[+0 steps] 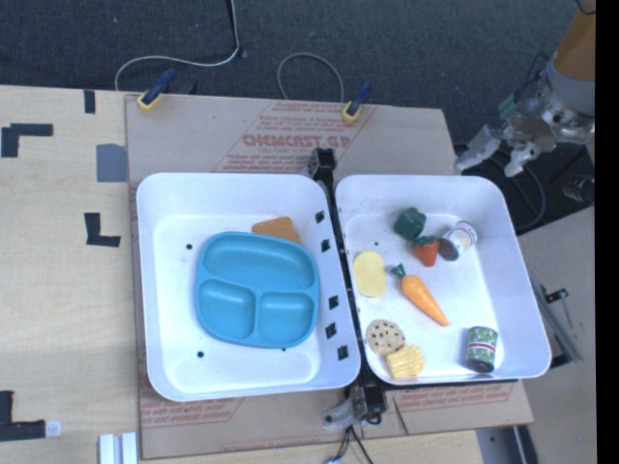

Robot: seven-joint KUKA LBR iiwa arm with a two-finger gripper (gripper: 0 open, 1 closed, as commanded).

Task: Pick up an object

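Observation:
My gripper [493,156] hangs open above the bench, just beyond the far right corner of the right bin [503,259], with nothing between its fingers. Inside that bin lie a dark green toy [409,222], a small red-orange piece [427,251], a tipped can [458,240], a pale yellow oval [368,274], a carrot [423,298], a cookie [385,335], a ridged yellow piece [405,361] and an upright green can [480,348].
The left bin [164,259] holds a blue divided plate [258,288] with an orange piece [277,228] behind it. Black clips [329,249] run down the seam between the bins. Cables [290,66] loop across the dark floor at the back.

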